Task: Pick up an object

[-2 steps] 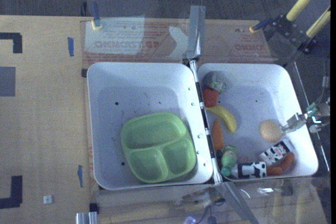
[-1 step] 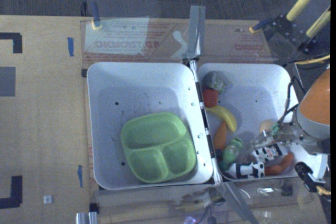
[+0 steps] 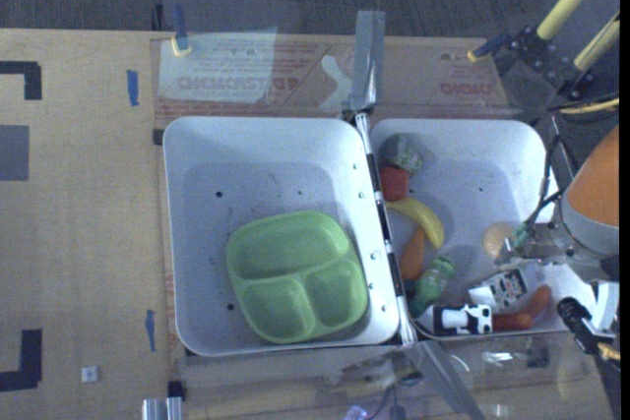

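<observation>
I see gripper (image 3: 514, 251) over right bin (image 3: 512, 141), 3 o'clock side, near banana (image 3: 421, 217); can't tell its state.

- Note that the arm (image 3: 602, 197) is cut off at the right edge; you see just its orange band and wrist.
- You cannot tell the pincer (image 3: 522, 246) finger state: the detail is too small.
- The red item (image 3: 395, 182) is partly covered by a grey object (image 3: 402, 153); its type cannot be determined.

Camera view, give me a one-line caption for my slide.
Robot arm reaches over the right bin of toy food, including a banana; a green divided plate sits in the left bin.
</observation>
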You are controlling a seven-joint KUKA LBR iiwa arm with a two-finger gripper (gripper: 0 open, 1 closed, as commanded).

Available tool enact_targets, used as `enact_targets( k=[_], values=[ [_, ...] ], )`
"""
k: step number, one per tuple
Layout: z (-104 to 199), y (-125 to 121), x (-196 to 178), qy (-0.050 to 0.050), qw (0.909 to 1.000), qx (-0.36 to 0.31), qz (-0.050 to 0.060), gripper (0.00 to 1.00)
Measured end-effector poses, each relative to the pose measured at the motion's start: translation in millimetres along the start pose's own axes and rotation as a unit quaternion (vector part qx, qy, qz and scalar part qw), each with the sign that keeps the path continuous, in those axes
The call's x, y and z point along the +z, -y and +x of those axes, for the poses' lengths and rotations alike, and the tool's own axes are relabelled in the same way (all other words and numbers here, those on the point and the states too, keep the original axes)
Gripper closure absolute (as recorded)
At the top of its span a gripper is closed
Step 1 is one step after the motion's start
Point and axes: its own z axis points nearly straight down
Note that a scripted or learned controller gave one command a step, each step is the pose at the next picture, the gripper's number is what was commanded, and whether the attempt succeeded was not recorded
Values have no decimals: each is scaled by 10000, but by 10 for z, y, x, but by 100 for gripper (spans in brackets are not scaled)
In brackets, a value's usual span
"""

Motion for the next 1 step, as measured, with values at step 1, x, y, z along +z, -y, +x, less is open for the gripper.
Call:
enact_targets(
  k=[1],
  values=[
    [318,-76,-1492,-26,9990,437,93,100]
  ],
)
